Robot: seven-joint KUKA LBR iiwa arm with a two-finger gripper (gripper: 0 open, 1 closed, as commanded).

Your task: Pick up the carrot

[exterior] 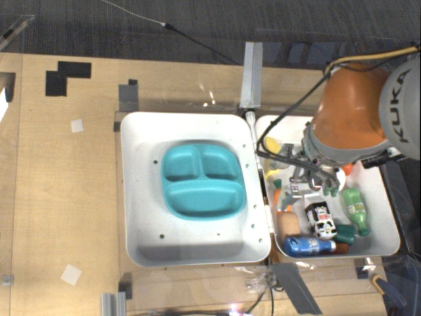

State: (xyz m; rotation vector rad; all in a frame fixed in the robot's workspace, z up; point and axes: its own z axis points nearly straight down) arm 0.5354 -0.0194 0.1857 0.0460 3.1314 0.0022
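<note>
Looming closest to the lens: orange band (pixel 348 110) of the grey arm, hanging over the right bin (pixel 389 237) and covering its far half. Below that band, pincer (pixel 309 182) lowered among the clutter in the middle of this bin; whether released or clenched, cannot tell, too tangled with the wrist hardware and the toys around it. Nothing visibly gripped. Just beside the pincer, toward the left wall of the bin: small orange piece, taken for the carrot (pixel 285 205), though too small to be sure of its shape. Lies loose on the bin floor, touching or nearly touching the brown rounded item (pixel 288 224) on its near side. Further toward the near edge, blue bottle (pixel 308 245) on its side along the bin wall. Right of the brown item, black-and-white toy (pixel 321 219), then a green bottle (pixel 356 209) lying lengthwise near the right wall. Up at the far left corner of the same bin, yellow item (pixel 273 147), crossed by a black cable (pixel 283 114) running up to the arm. Next door, left bin (pixel 141 176), holding a teal divided plate (pixel 200 180) roughly at its centre, well apart from the carrot. Underneath both bins, pale wooden counter (pixel 66 196), marked with black shapes at its far left.
</note>
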